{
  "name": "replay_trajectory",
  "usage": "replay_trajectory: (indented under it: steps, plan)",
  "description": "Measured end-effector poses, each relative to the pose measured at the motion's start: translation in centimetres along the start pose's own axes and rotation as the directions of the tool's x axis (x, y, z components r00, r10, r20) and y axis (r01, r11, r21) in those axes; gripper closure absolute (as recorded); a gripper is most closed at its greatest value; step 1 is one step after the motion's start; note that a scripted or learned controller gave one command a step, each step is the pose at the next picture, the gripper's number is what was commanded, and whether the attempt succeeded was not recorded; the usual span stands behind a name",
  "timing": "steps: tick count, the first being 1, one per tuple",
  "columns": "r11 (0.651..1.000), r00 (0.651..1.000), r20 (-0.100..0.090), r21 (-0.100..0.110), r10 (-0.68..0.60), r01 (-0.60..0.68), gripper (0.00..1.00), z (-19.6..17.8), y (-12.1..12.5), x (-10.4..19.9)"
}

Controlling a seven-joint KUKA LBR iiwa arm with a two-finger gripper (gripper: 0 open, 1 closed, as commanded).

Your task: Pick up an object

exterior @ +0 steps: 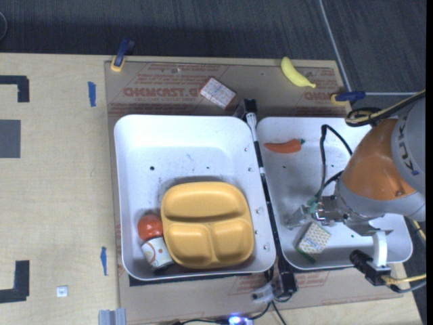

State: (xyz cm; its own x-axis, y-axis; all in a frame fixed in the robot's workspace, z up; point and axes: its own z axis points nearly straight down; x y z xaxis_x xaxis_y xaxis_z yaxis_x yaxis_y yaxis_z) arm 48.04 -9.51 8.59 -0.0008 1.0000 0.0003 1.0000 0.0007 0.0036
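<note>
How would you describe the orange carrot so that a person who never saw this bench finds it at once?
Look at the right white bin, the one where the arm reaches in. The carrot lies near its far left corner, alone on the white floor. It is slim and orange-red with a green tip, unlike the pale flat packet near the front.

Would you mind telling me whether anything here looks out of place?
Yes: a banana and a small patterned block lie on the cardboard behind the bins, outside both. In the left bin, the yellow tray partly covers an orange-and-white item.
</note>
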Motion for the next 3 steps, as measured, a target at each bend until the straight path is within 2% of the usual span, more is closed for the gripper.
replay_trajectory:
  steps: [3]
  plan:
    - [1.0,1.0,0.0,0.0,0.001,-0.001,0.0,0.01,0.01,0.25]
